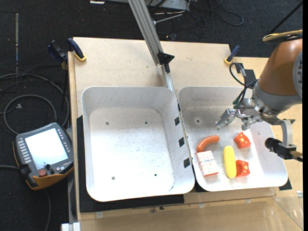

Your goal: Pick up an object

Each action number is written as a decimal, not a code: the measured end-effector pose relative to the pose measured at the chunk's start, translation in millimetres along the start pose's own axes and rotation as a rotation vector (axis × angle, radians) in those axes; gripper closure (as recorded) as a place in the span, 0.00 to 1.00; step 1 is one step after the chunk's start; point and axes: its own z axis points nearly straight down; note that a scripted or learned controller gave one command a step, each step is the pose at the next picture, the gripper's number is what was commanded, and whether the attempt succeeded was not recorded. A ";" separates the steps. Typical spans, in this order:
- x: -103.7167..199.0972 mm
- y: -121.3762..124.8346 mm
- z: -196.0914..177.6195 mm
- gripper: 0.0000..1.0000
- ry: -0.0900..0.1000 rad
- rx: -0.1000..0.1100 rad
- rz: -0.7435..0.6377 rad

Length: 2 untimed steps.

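My gripper [236,119] hovers over the right bin [202,100], its 2 fingers spread and holding nothing.
Below it lie a sausage [208,142], a corn cob [229,161], a small carton [207,163] and 2 orange-red pieces [242,140].

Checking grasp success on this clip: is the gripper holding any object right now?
No. The gripper hangs open above the right bin with nothing between its fingers, and the sausage lies on the bin floor.

Two bins [130,97], five small objects [208,142]
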 end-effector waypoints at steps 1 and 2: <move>-4.4 -0.4 44.6 0.00 0.000 -0.001 0.000; -4.3 1.2 31.5 1.00 -0.001 -0.007 -0.001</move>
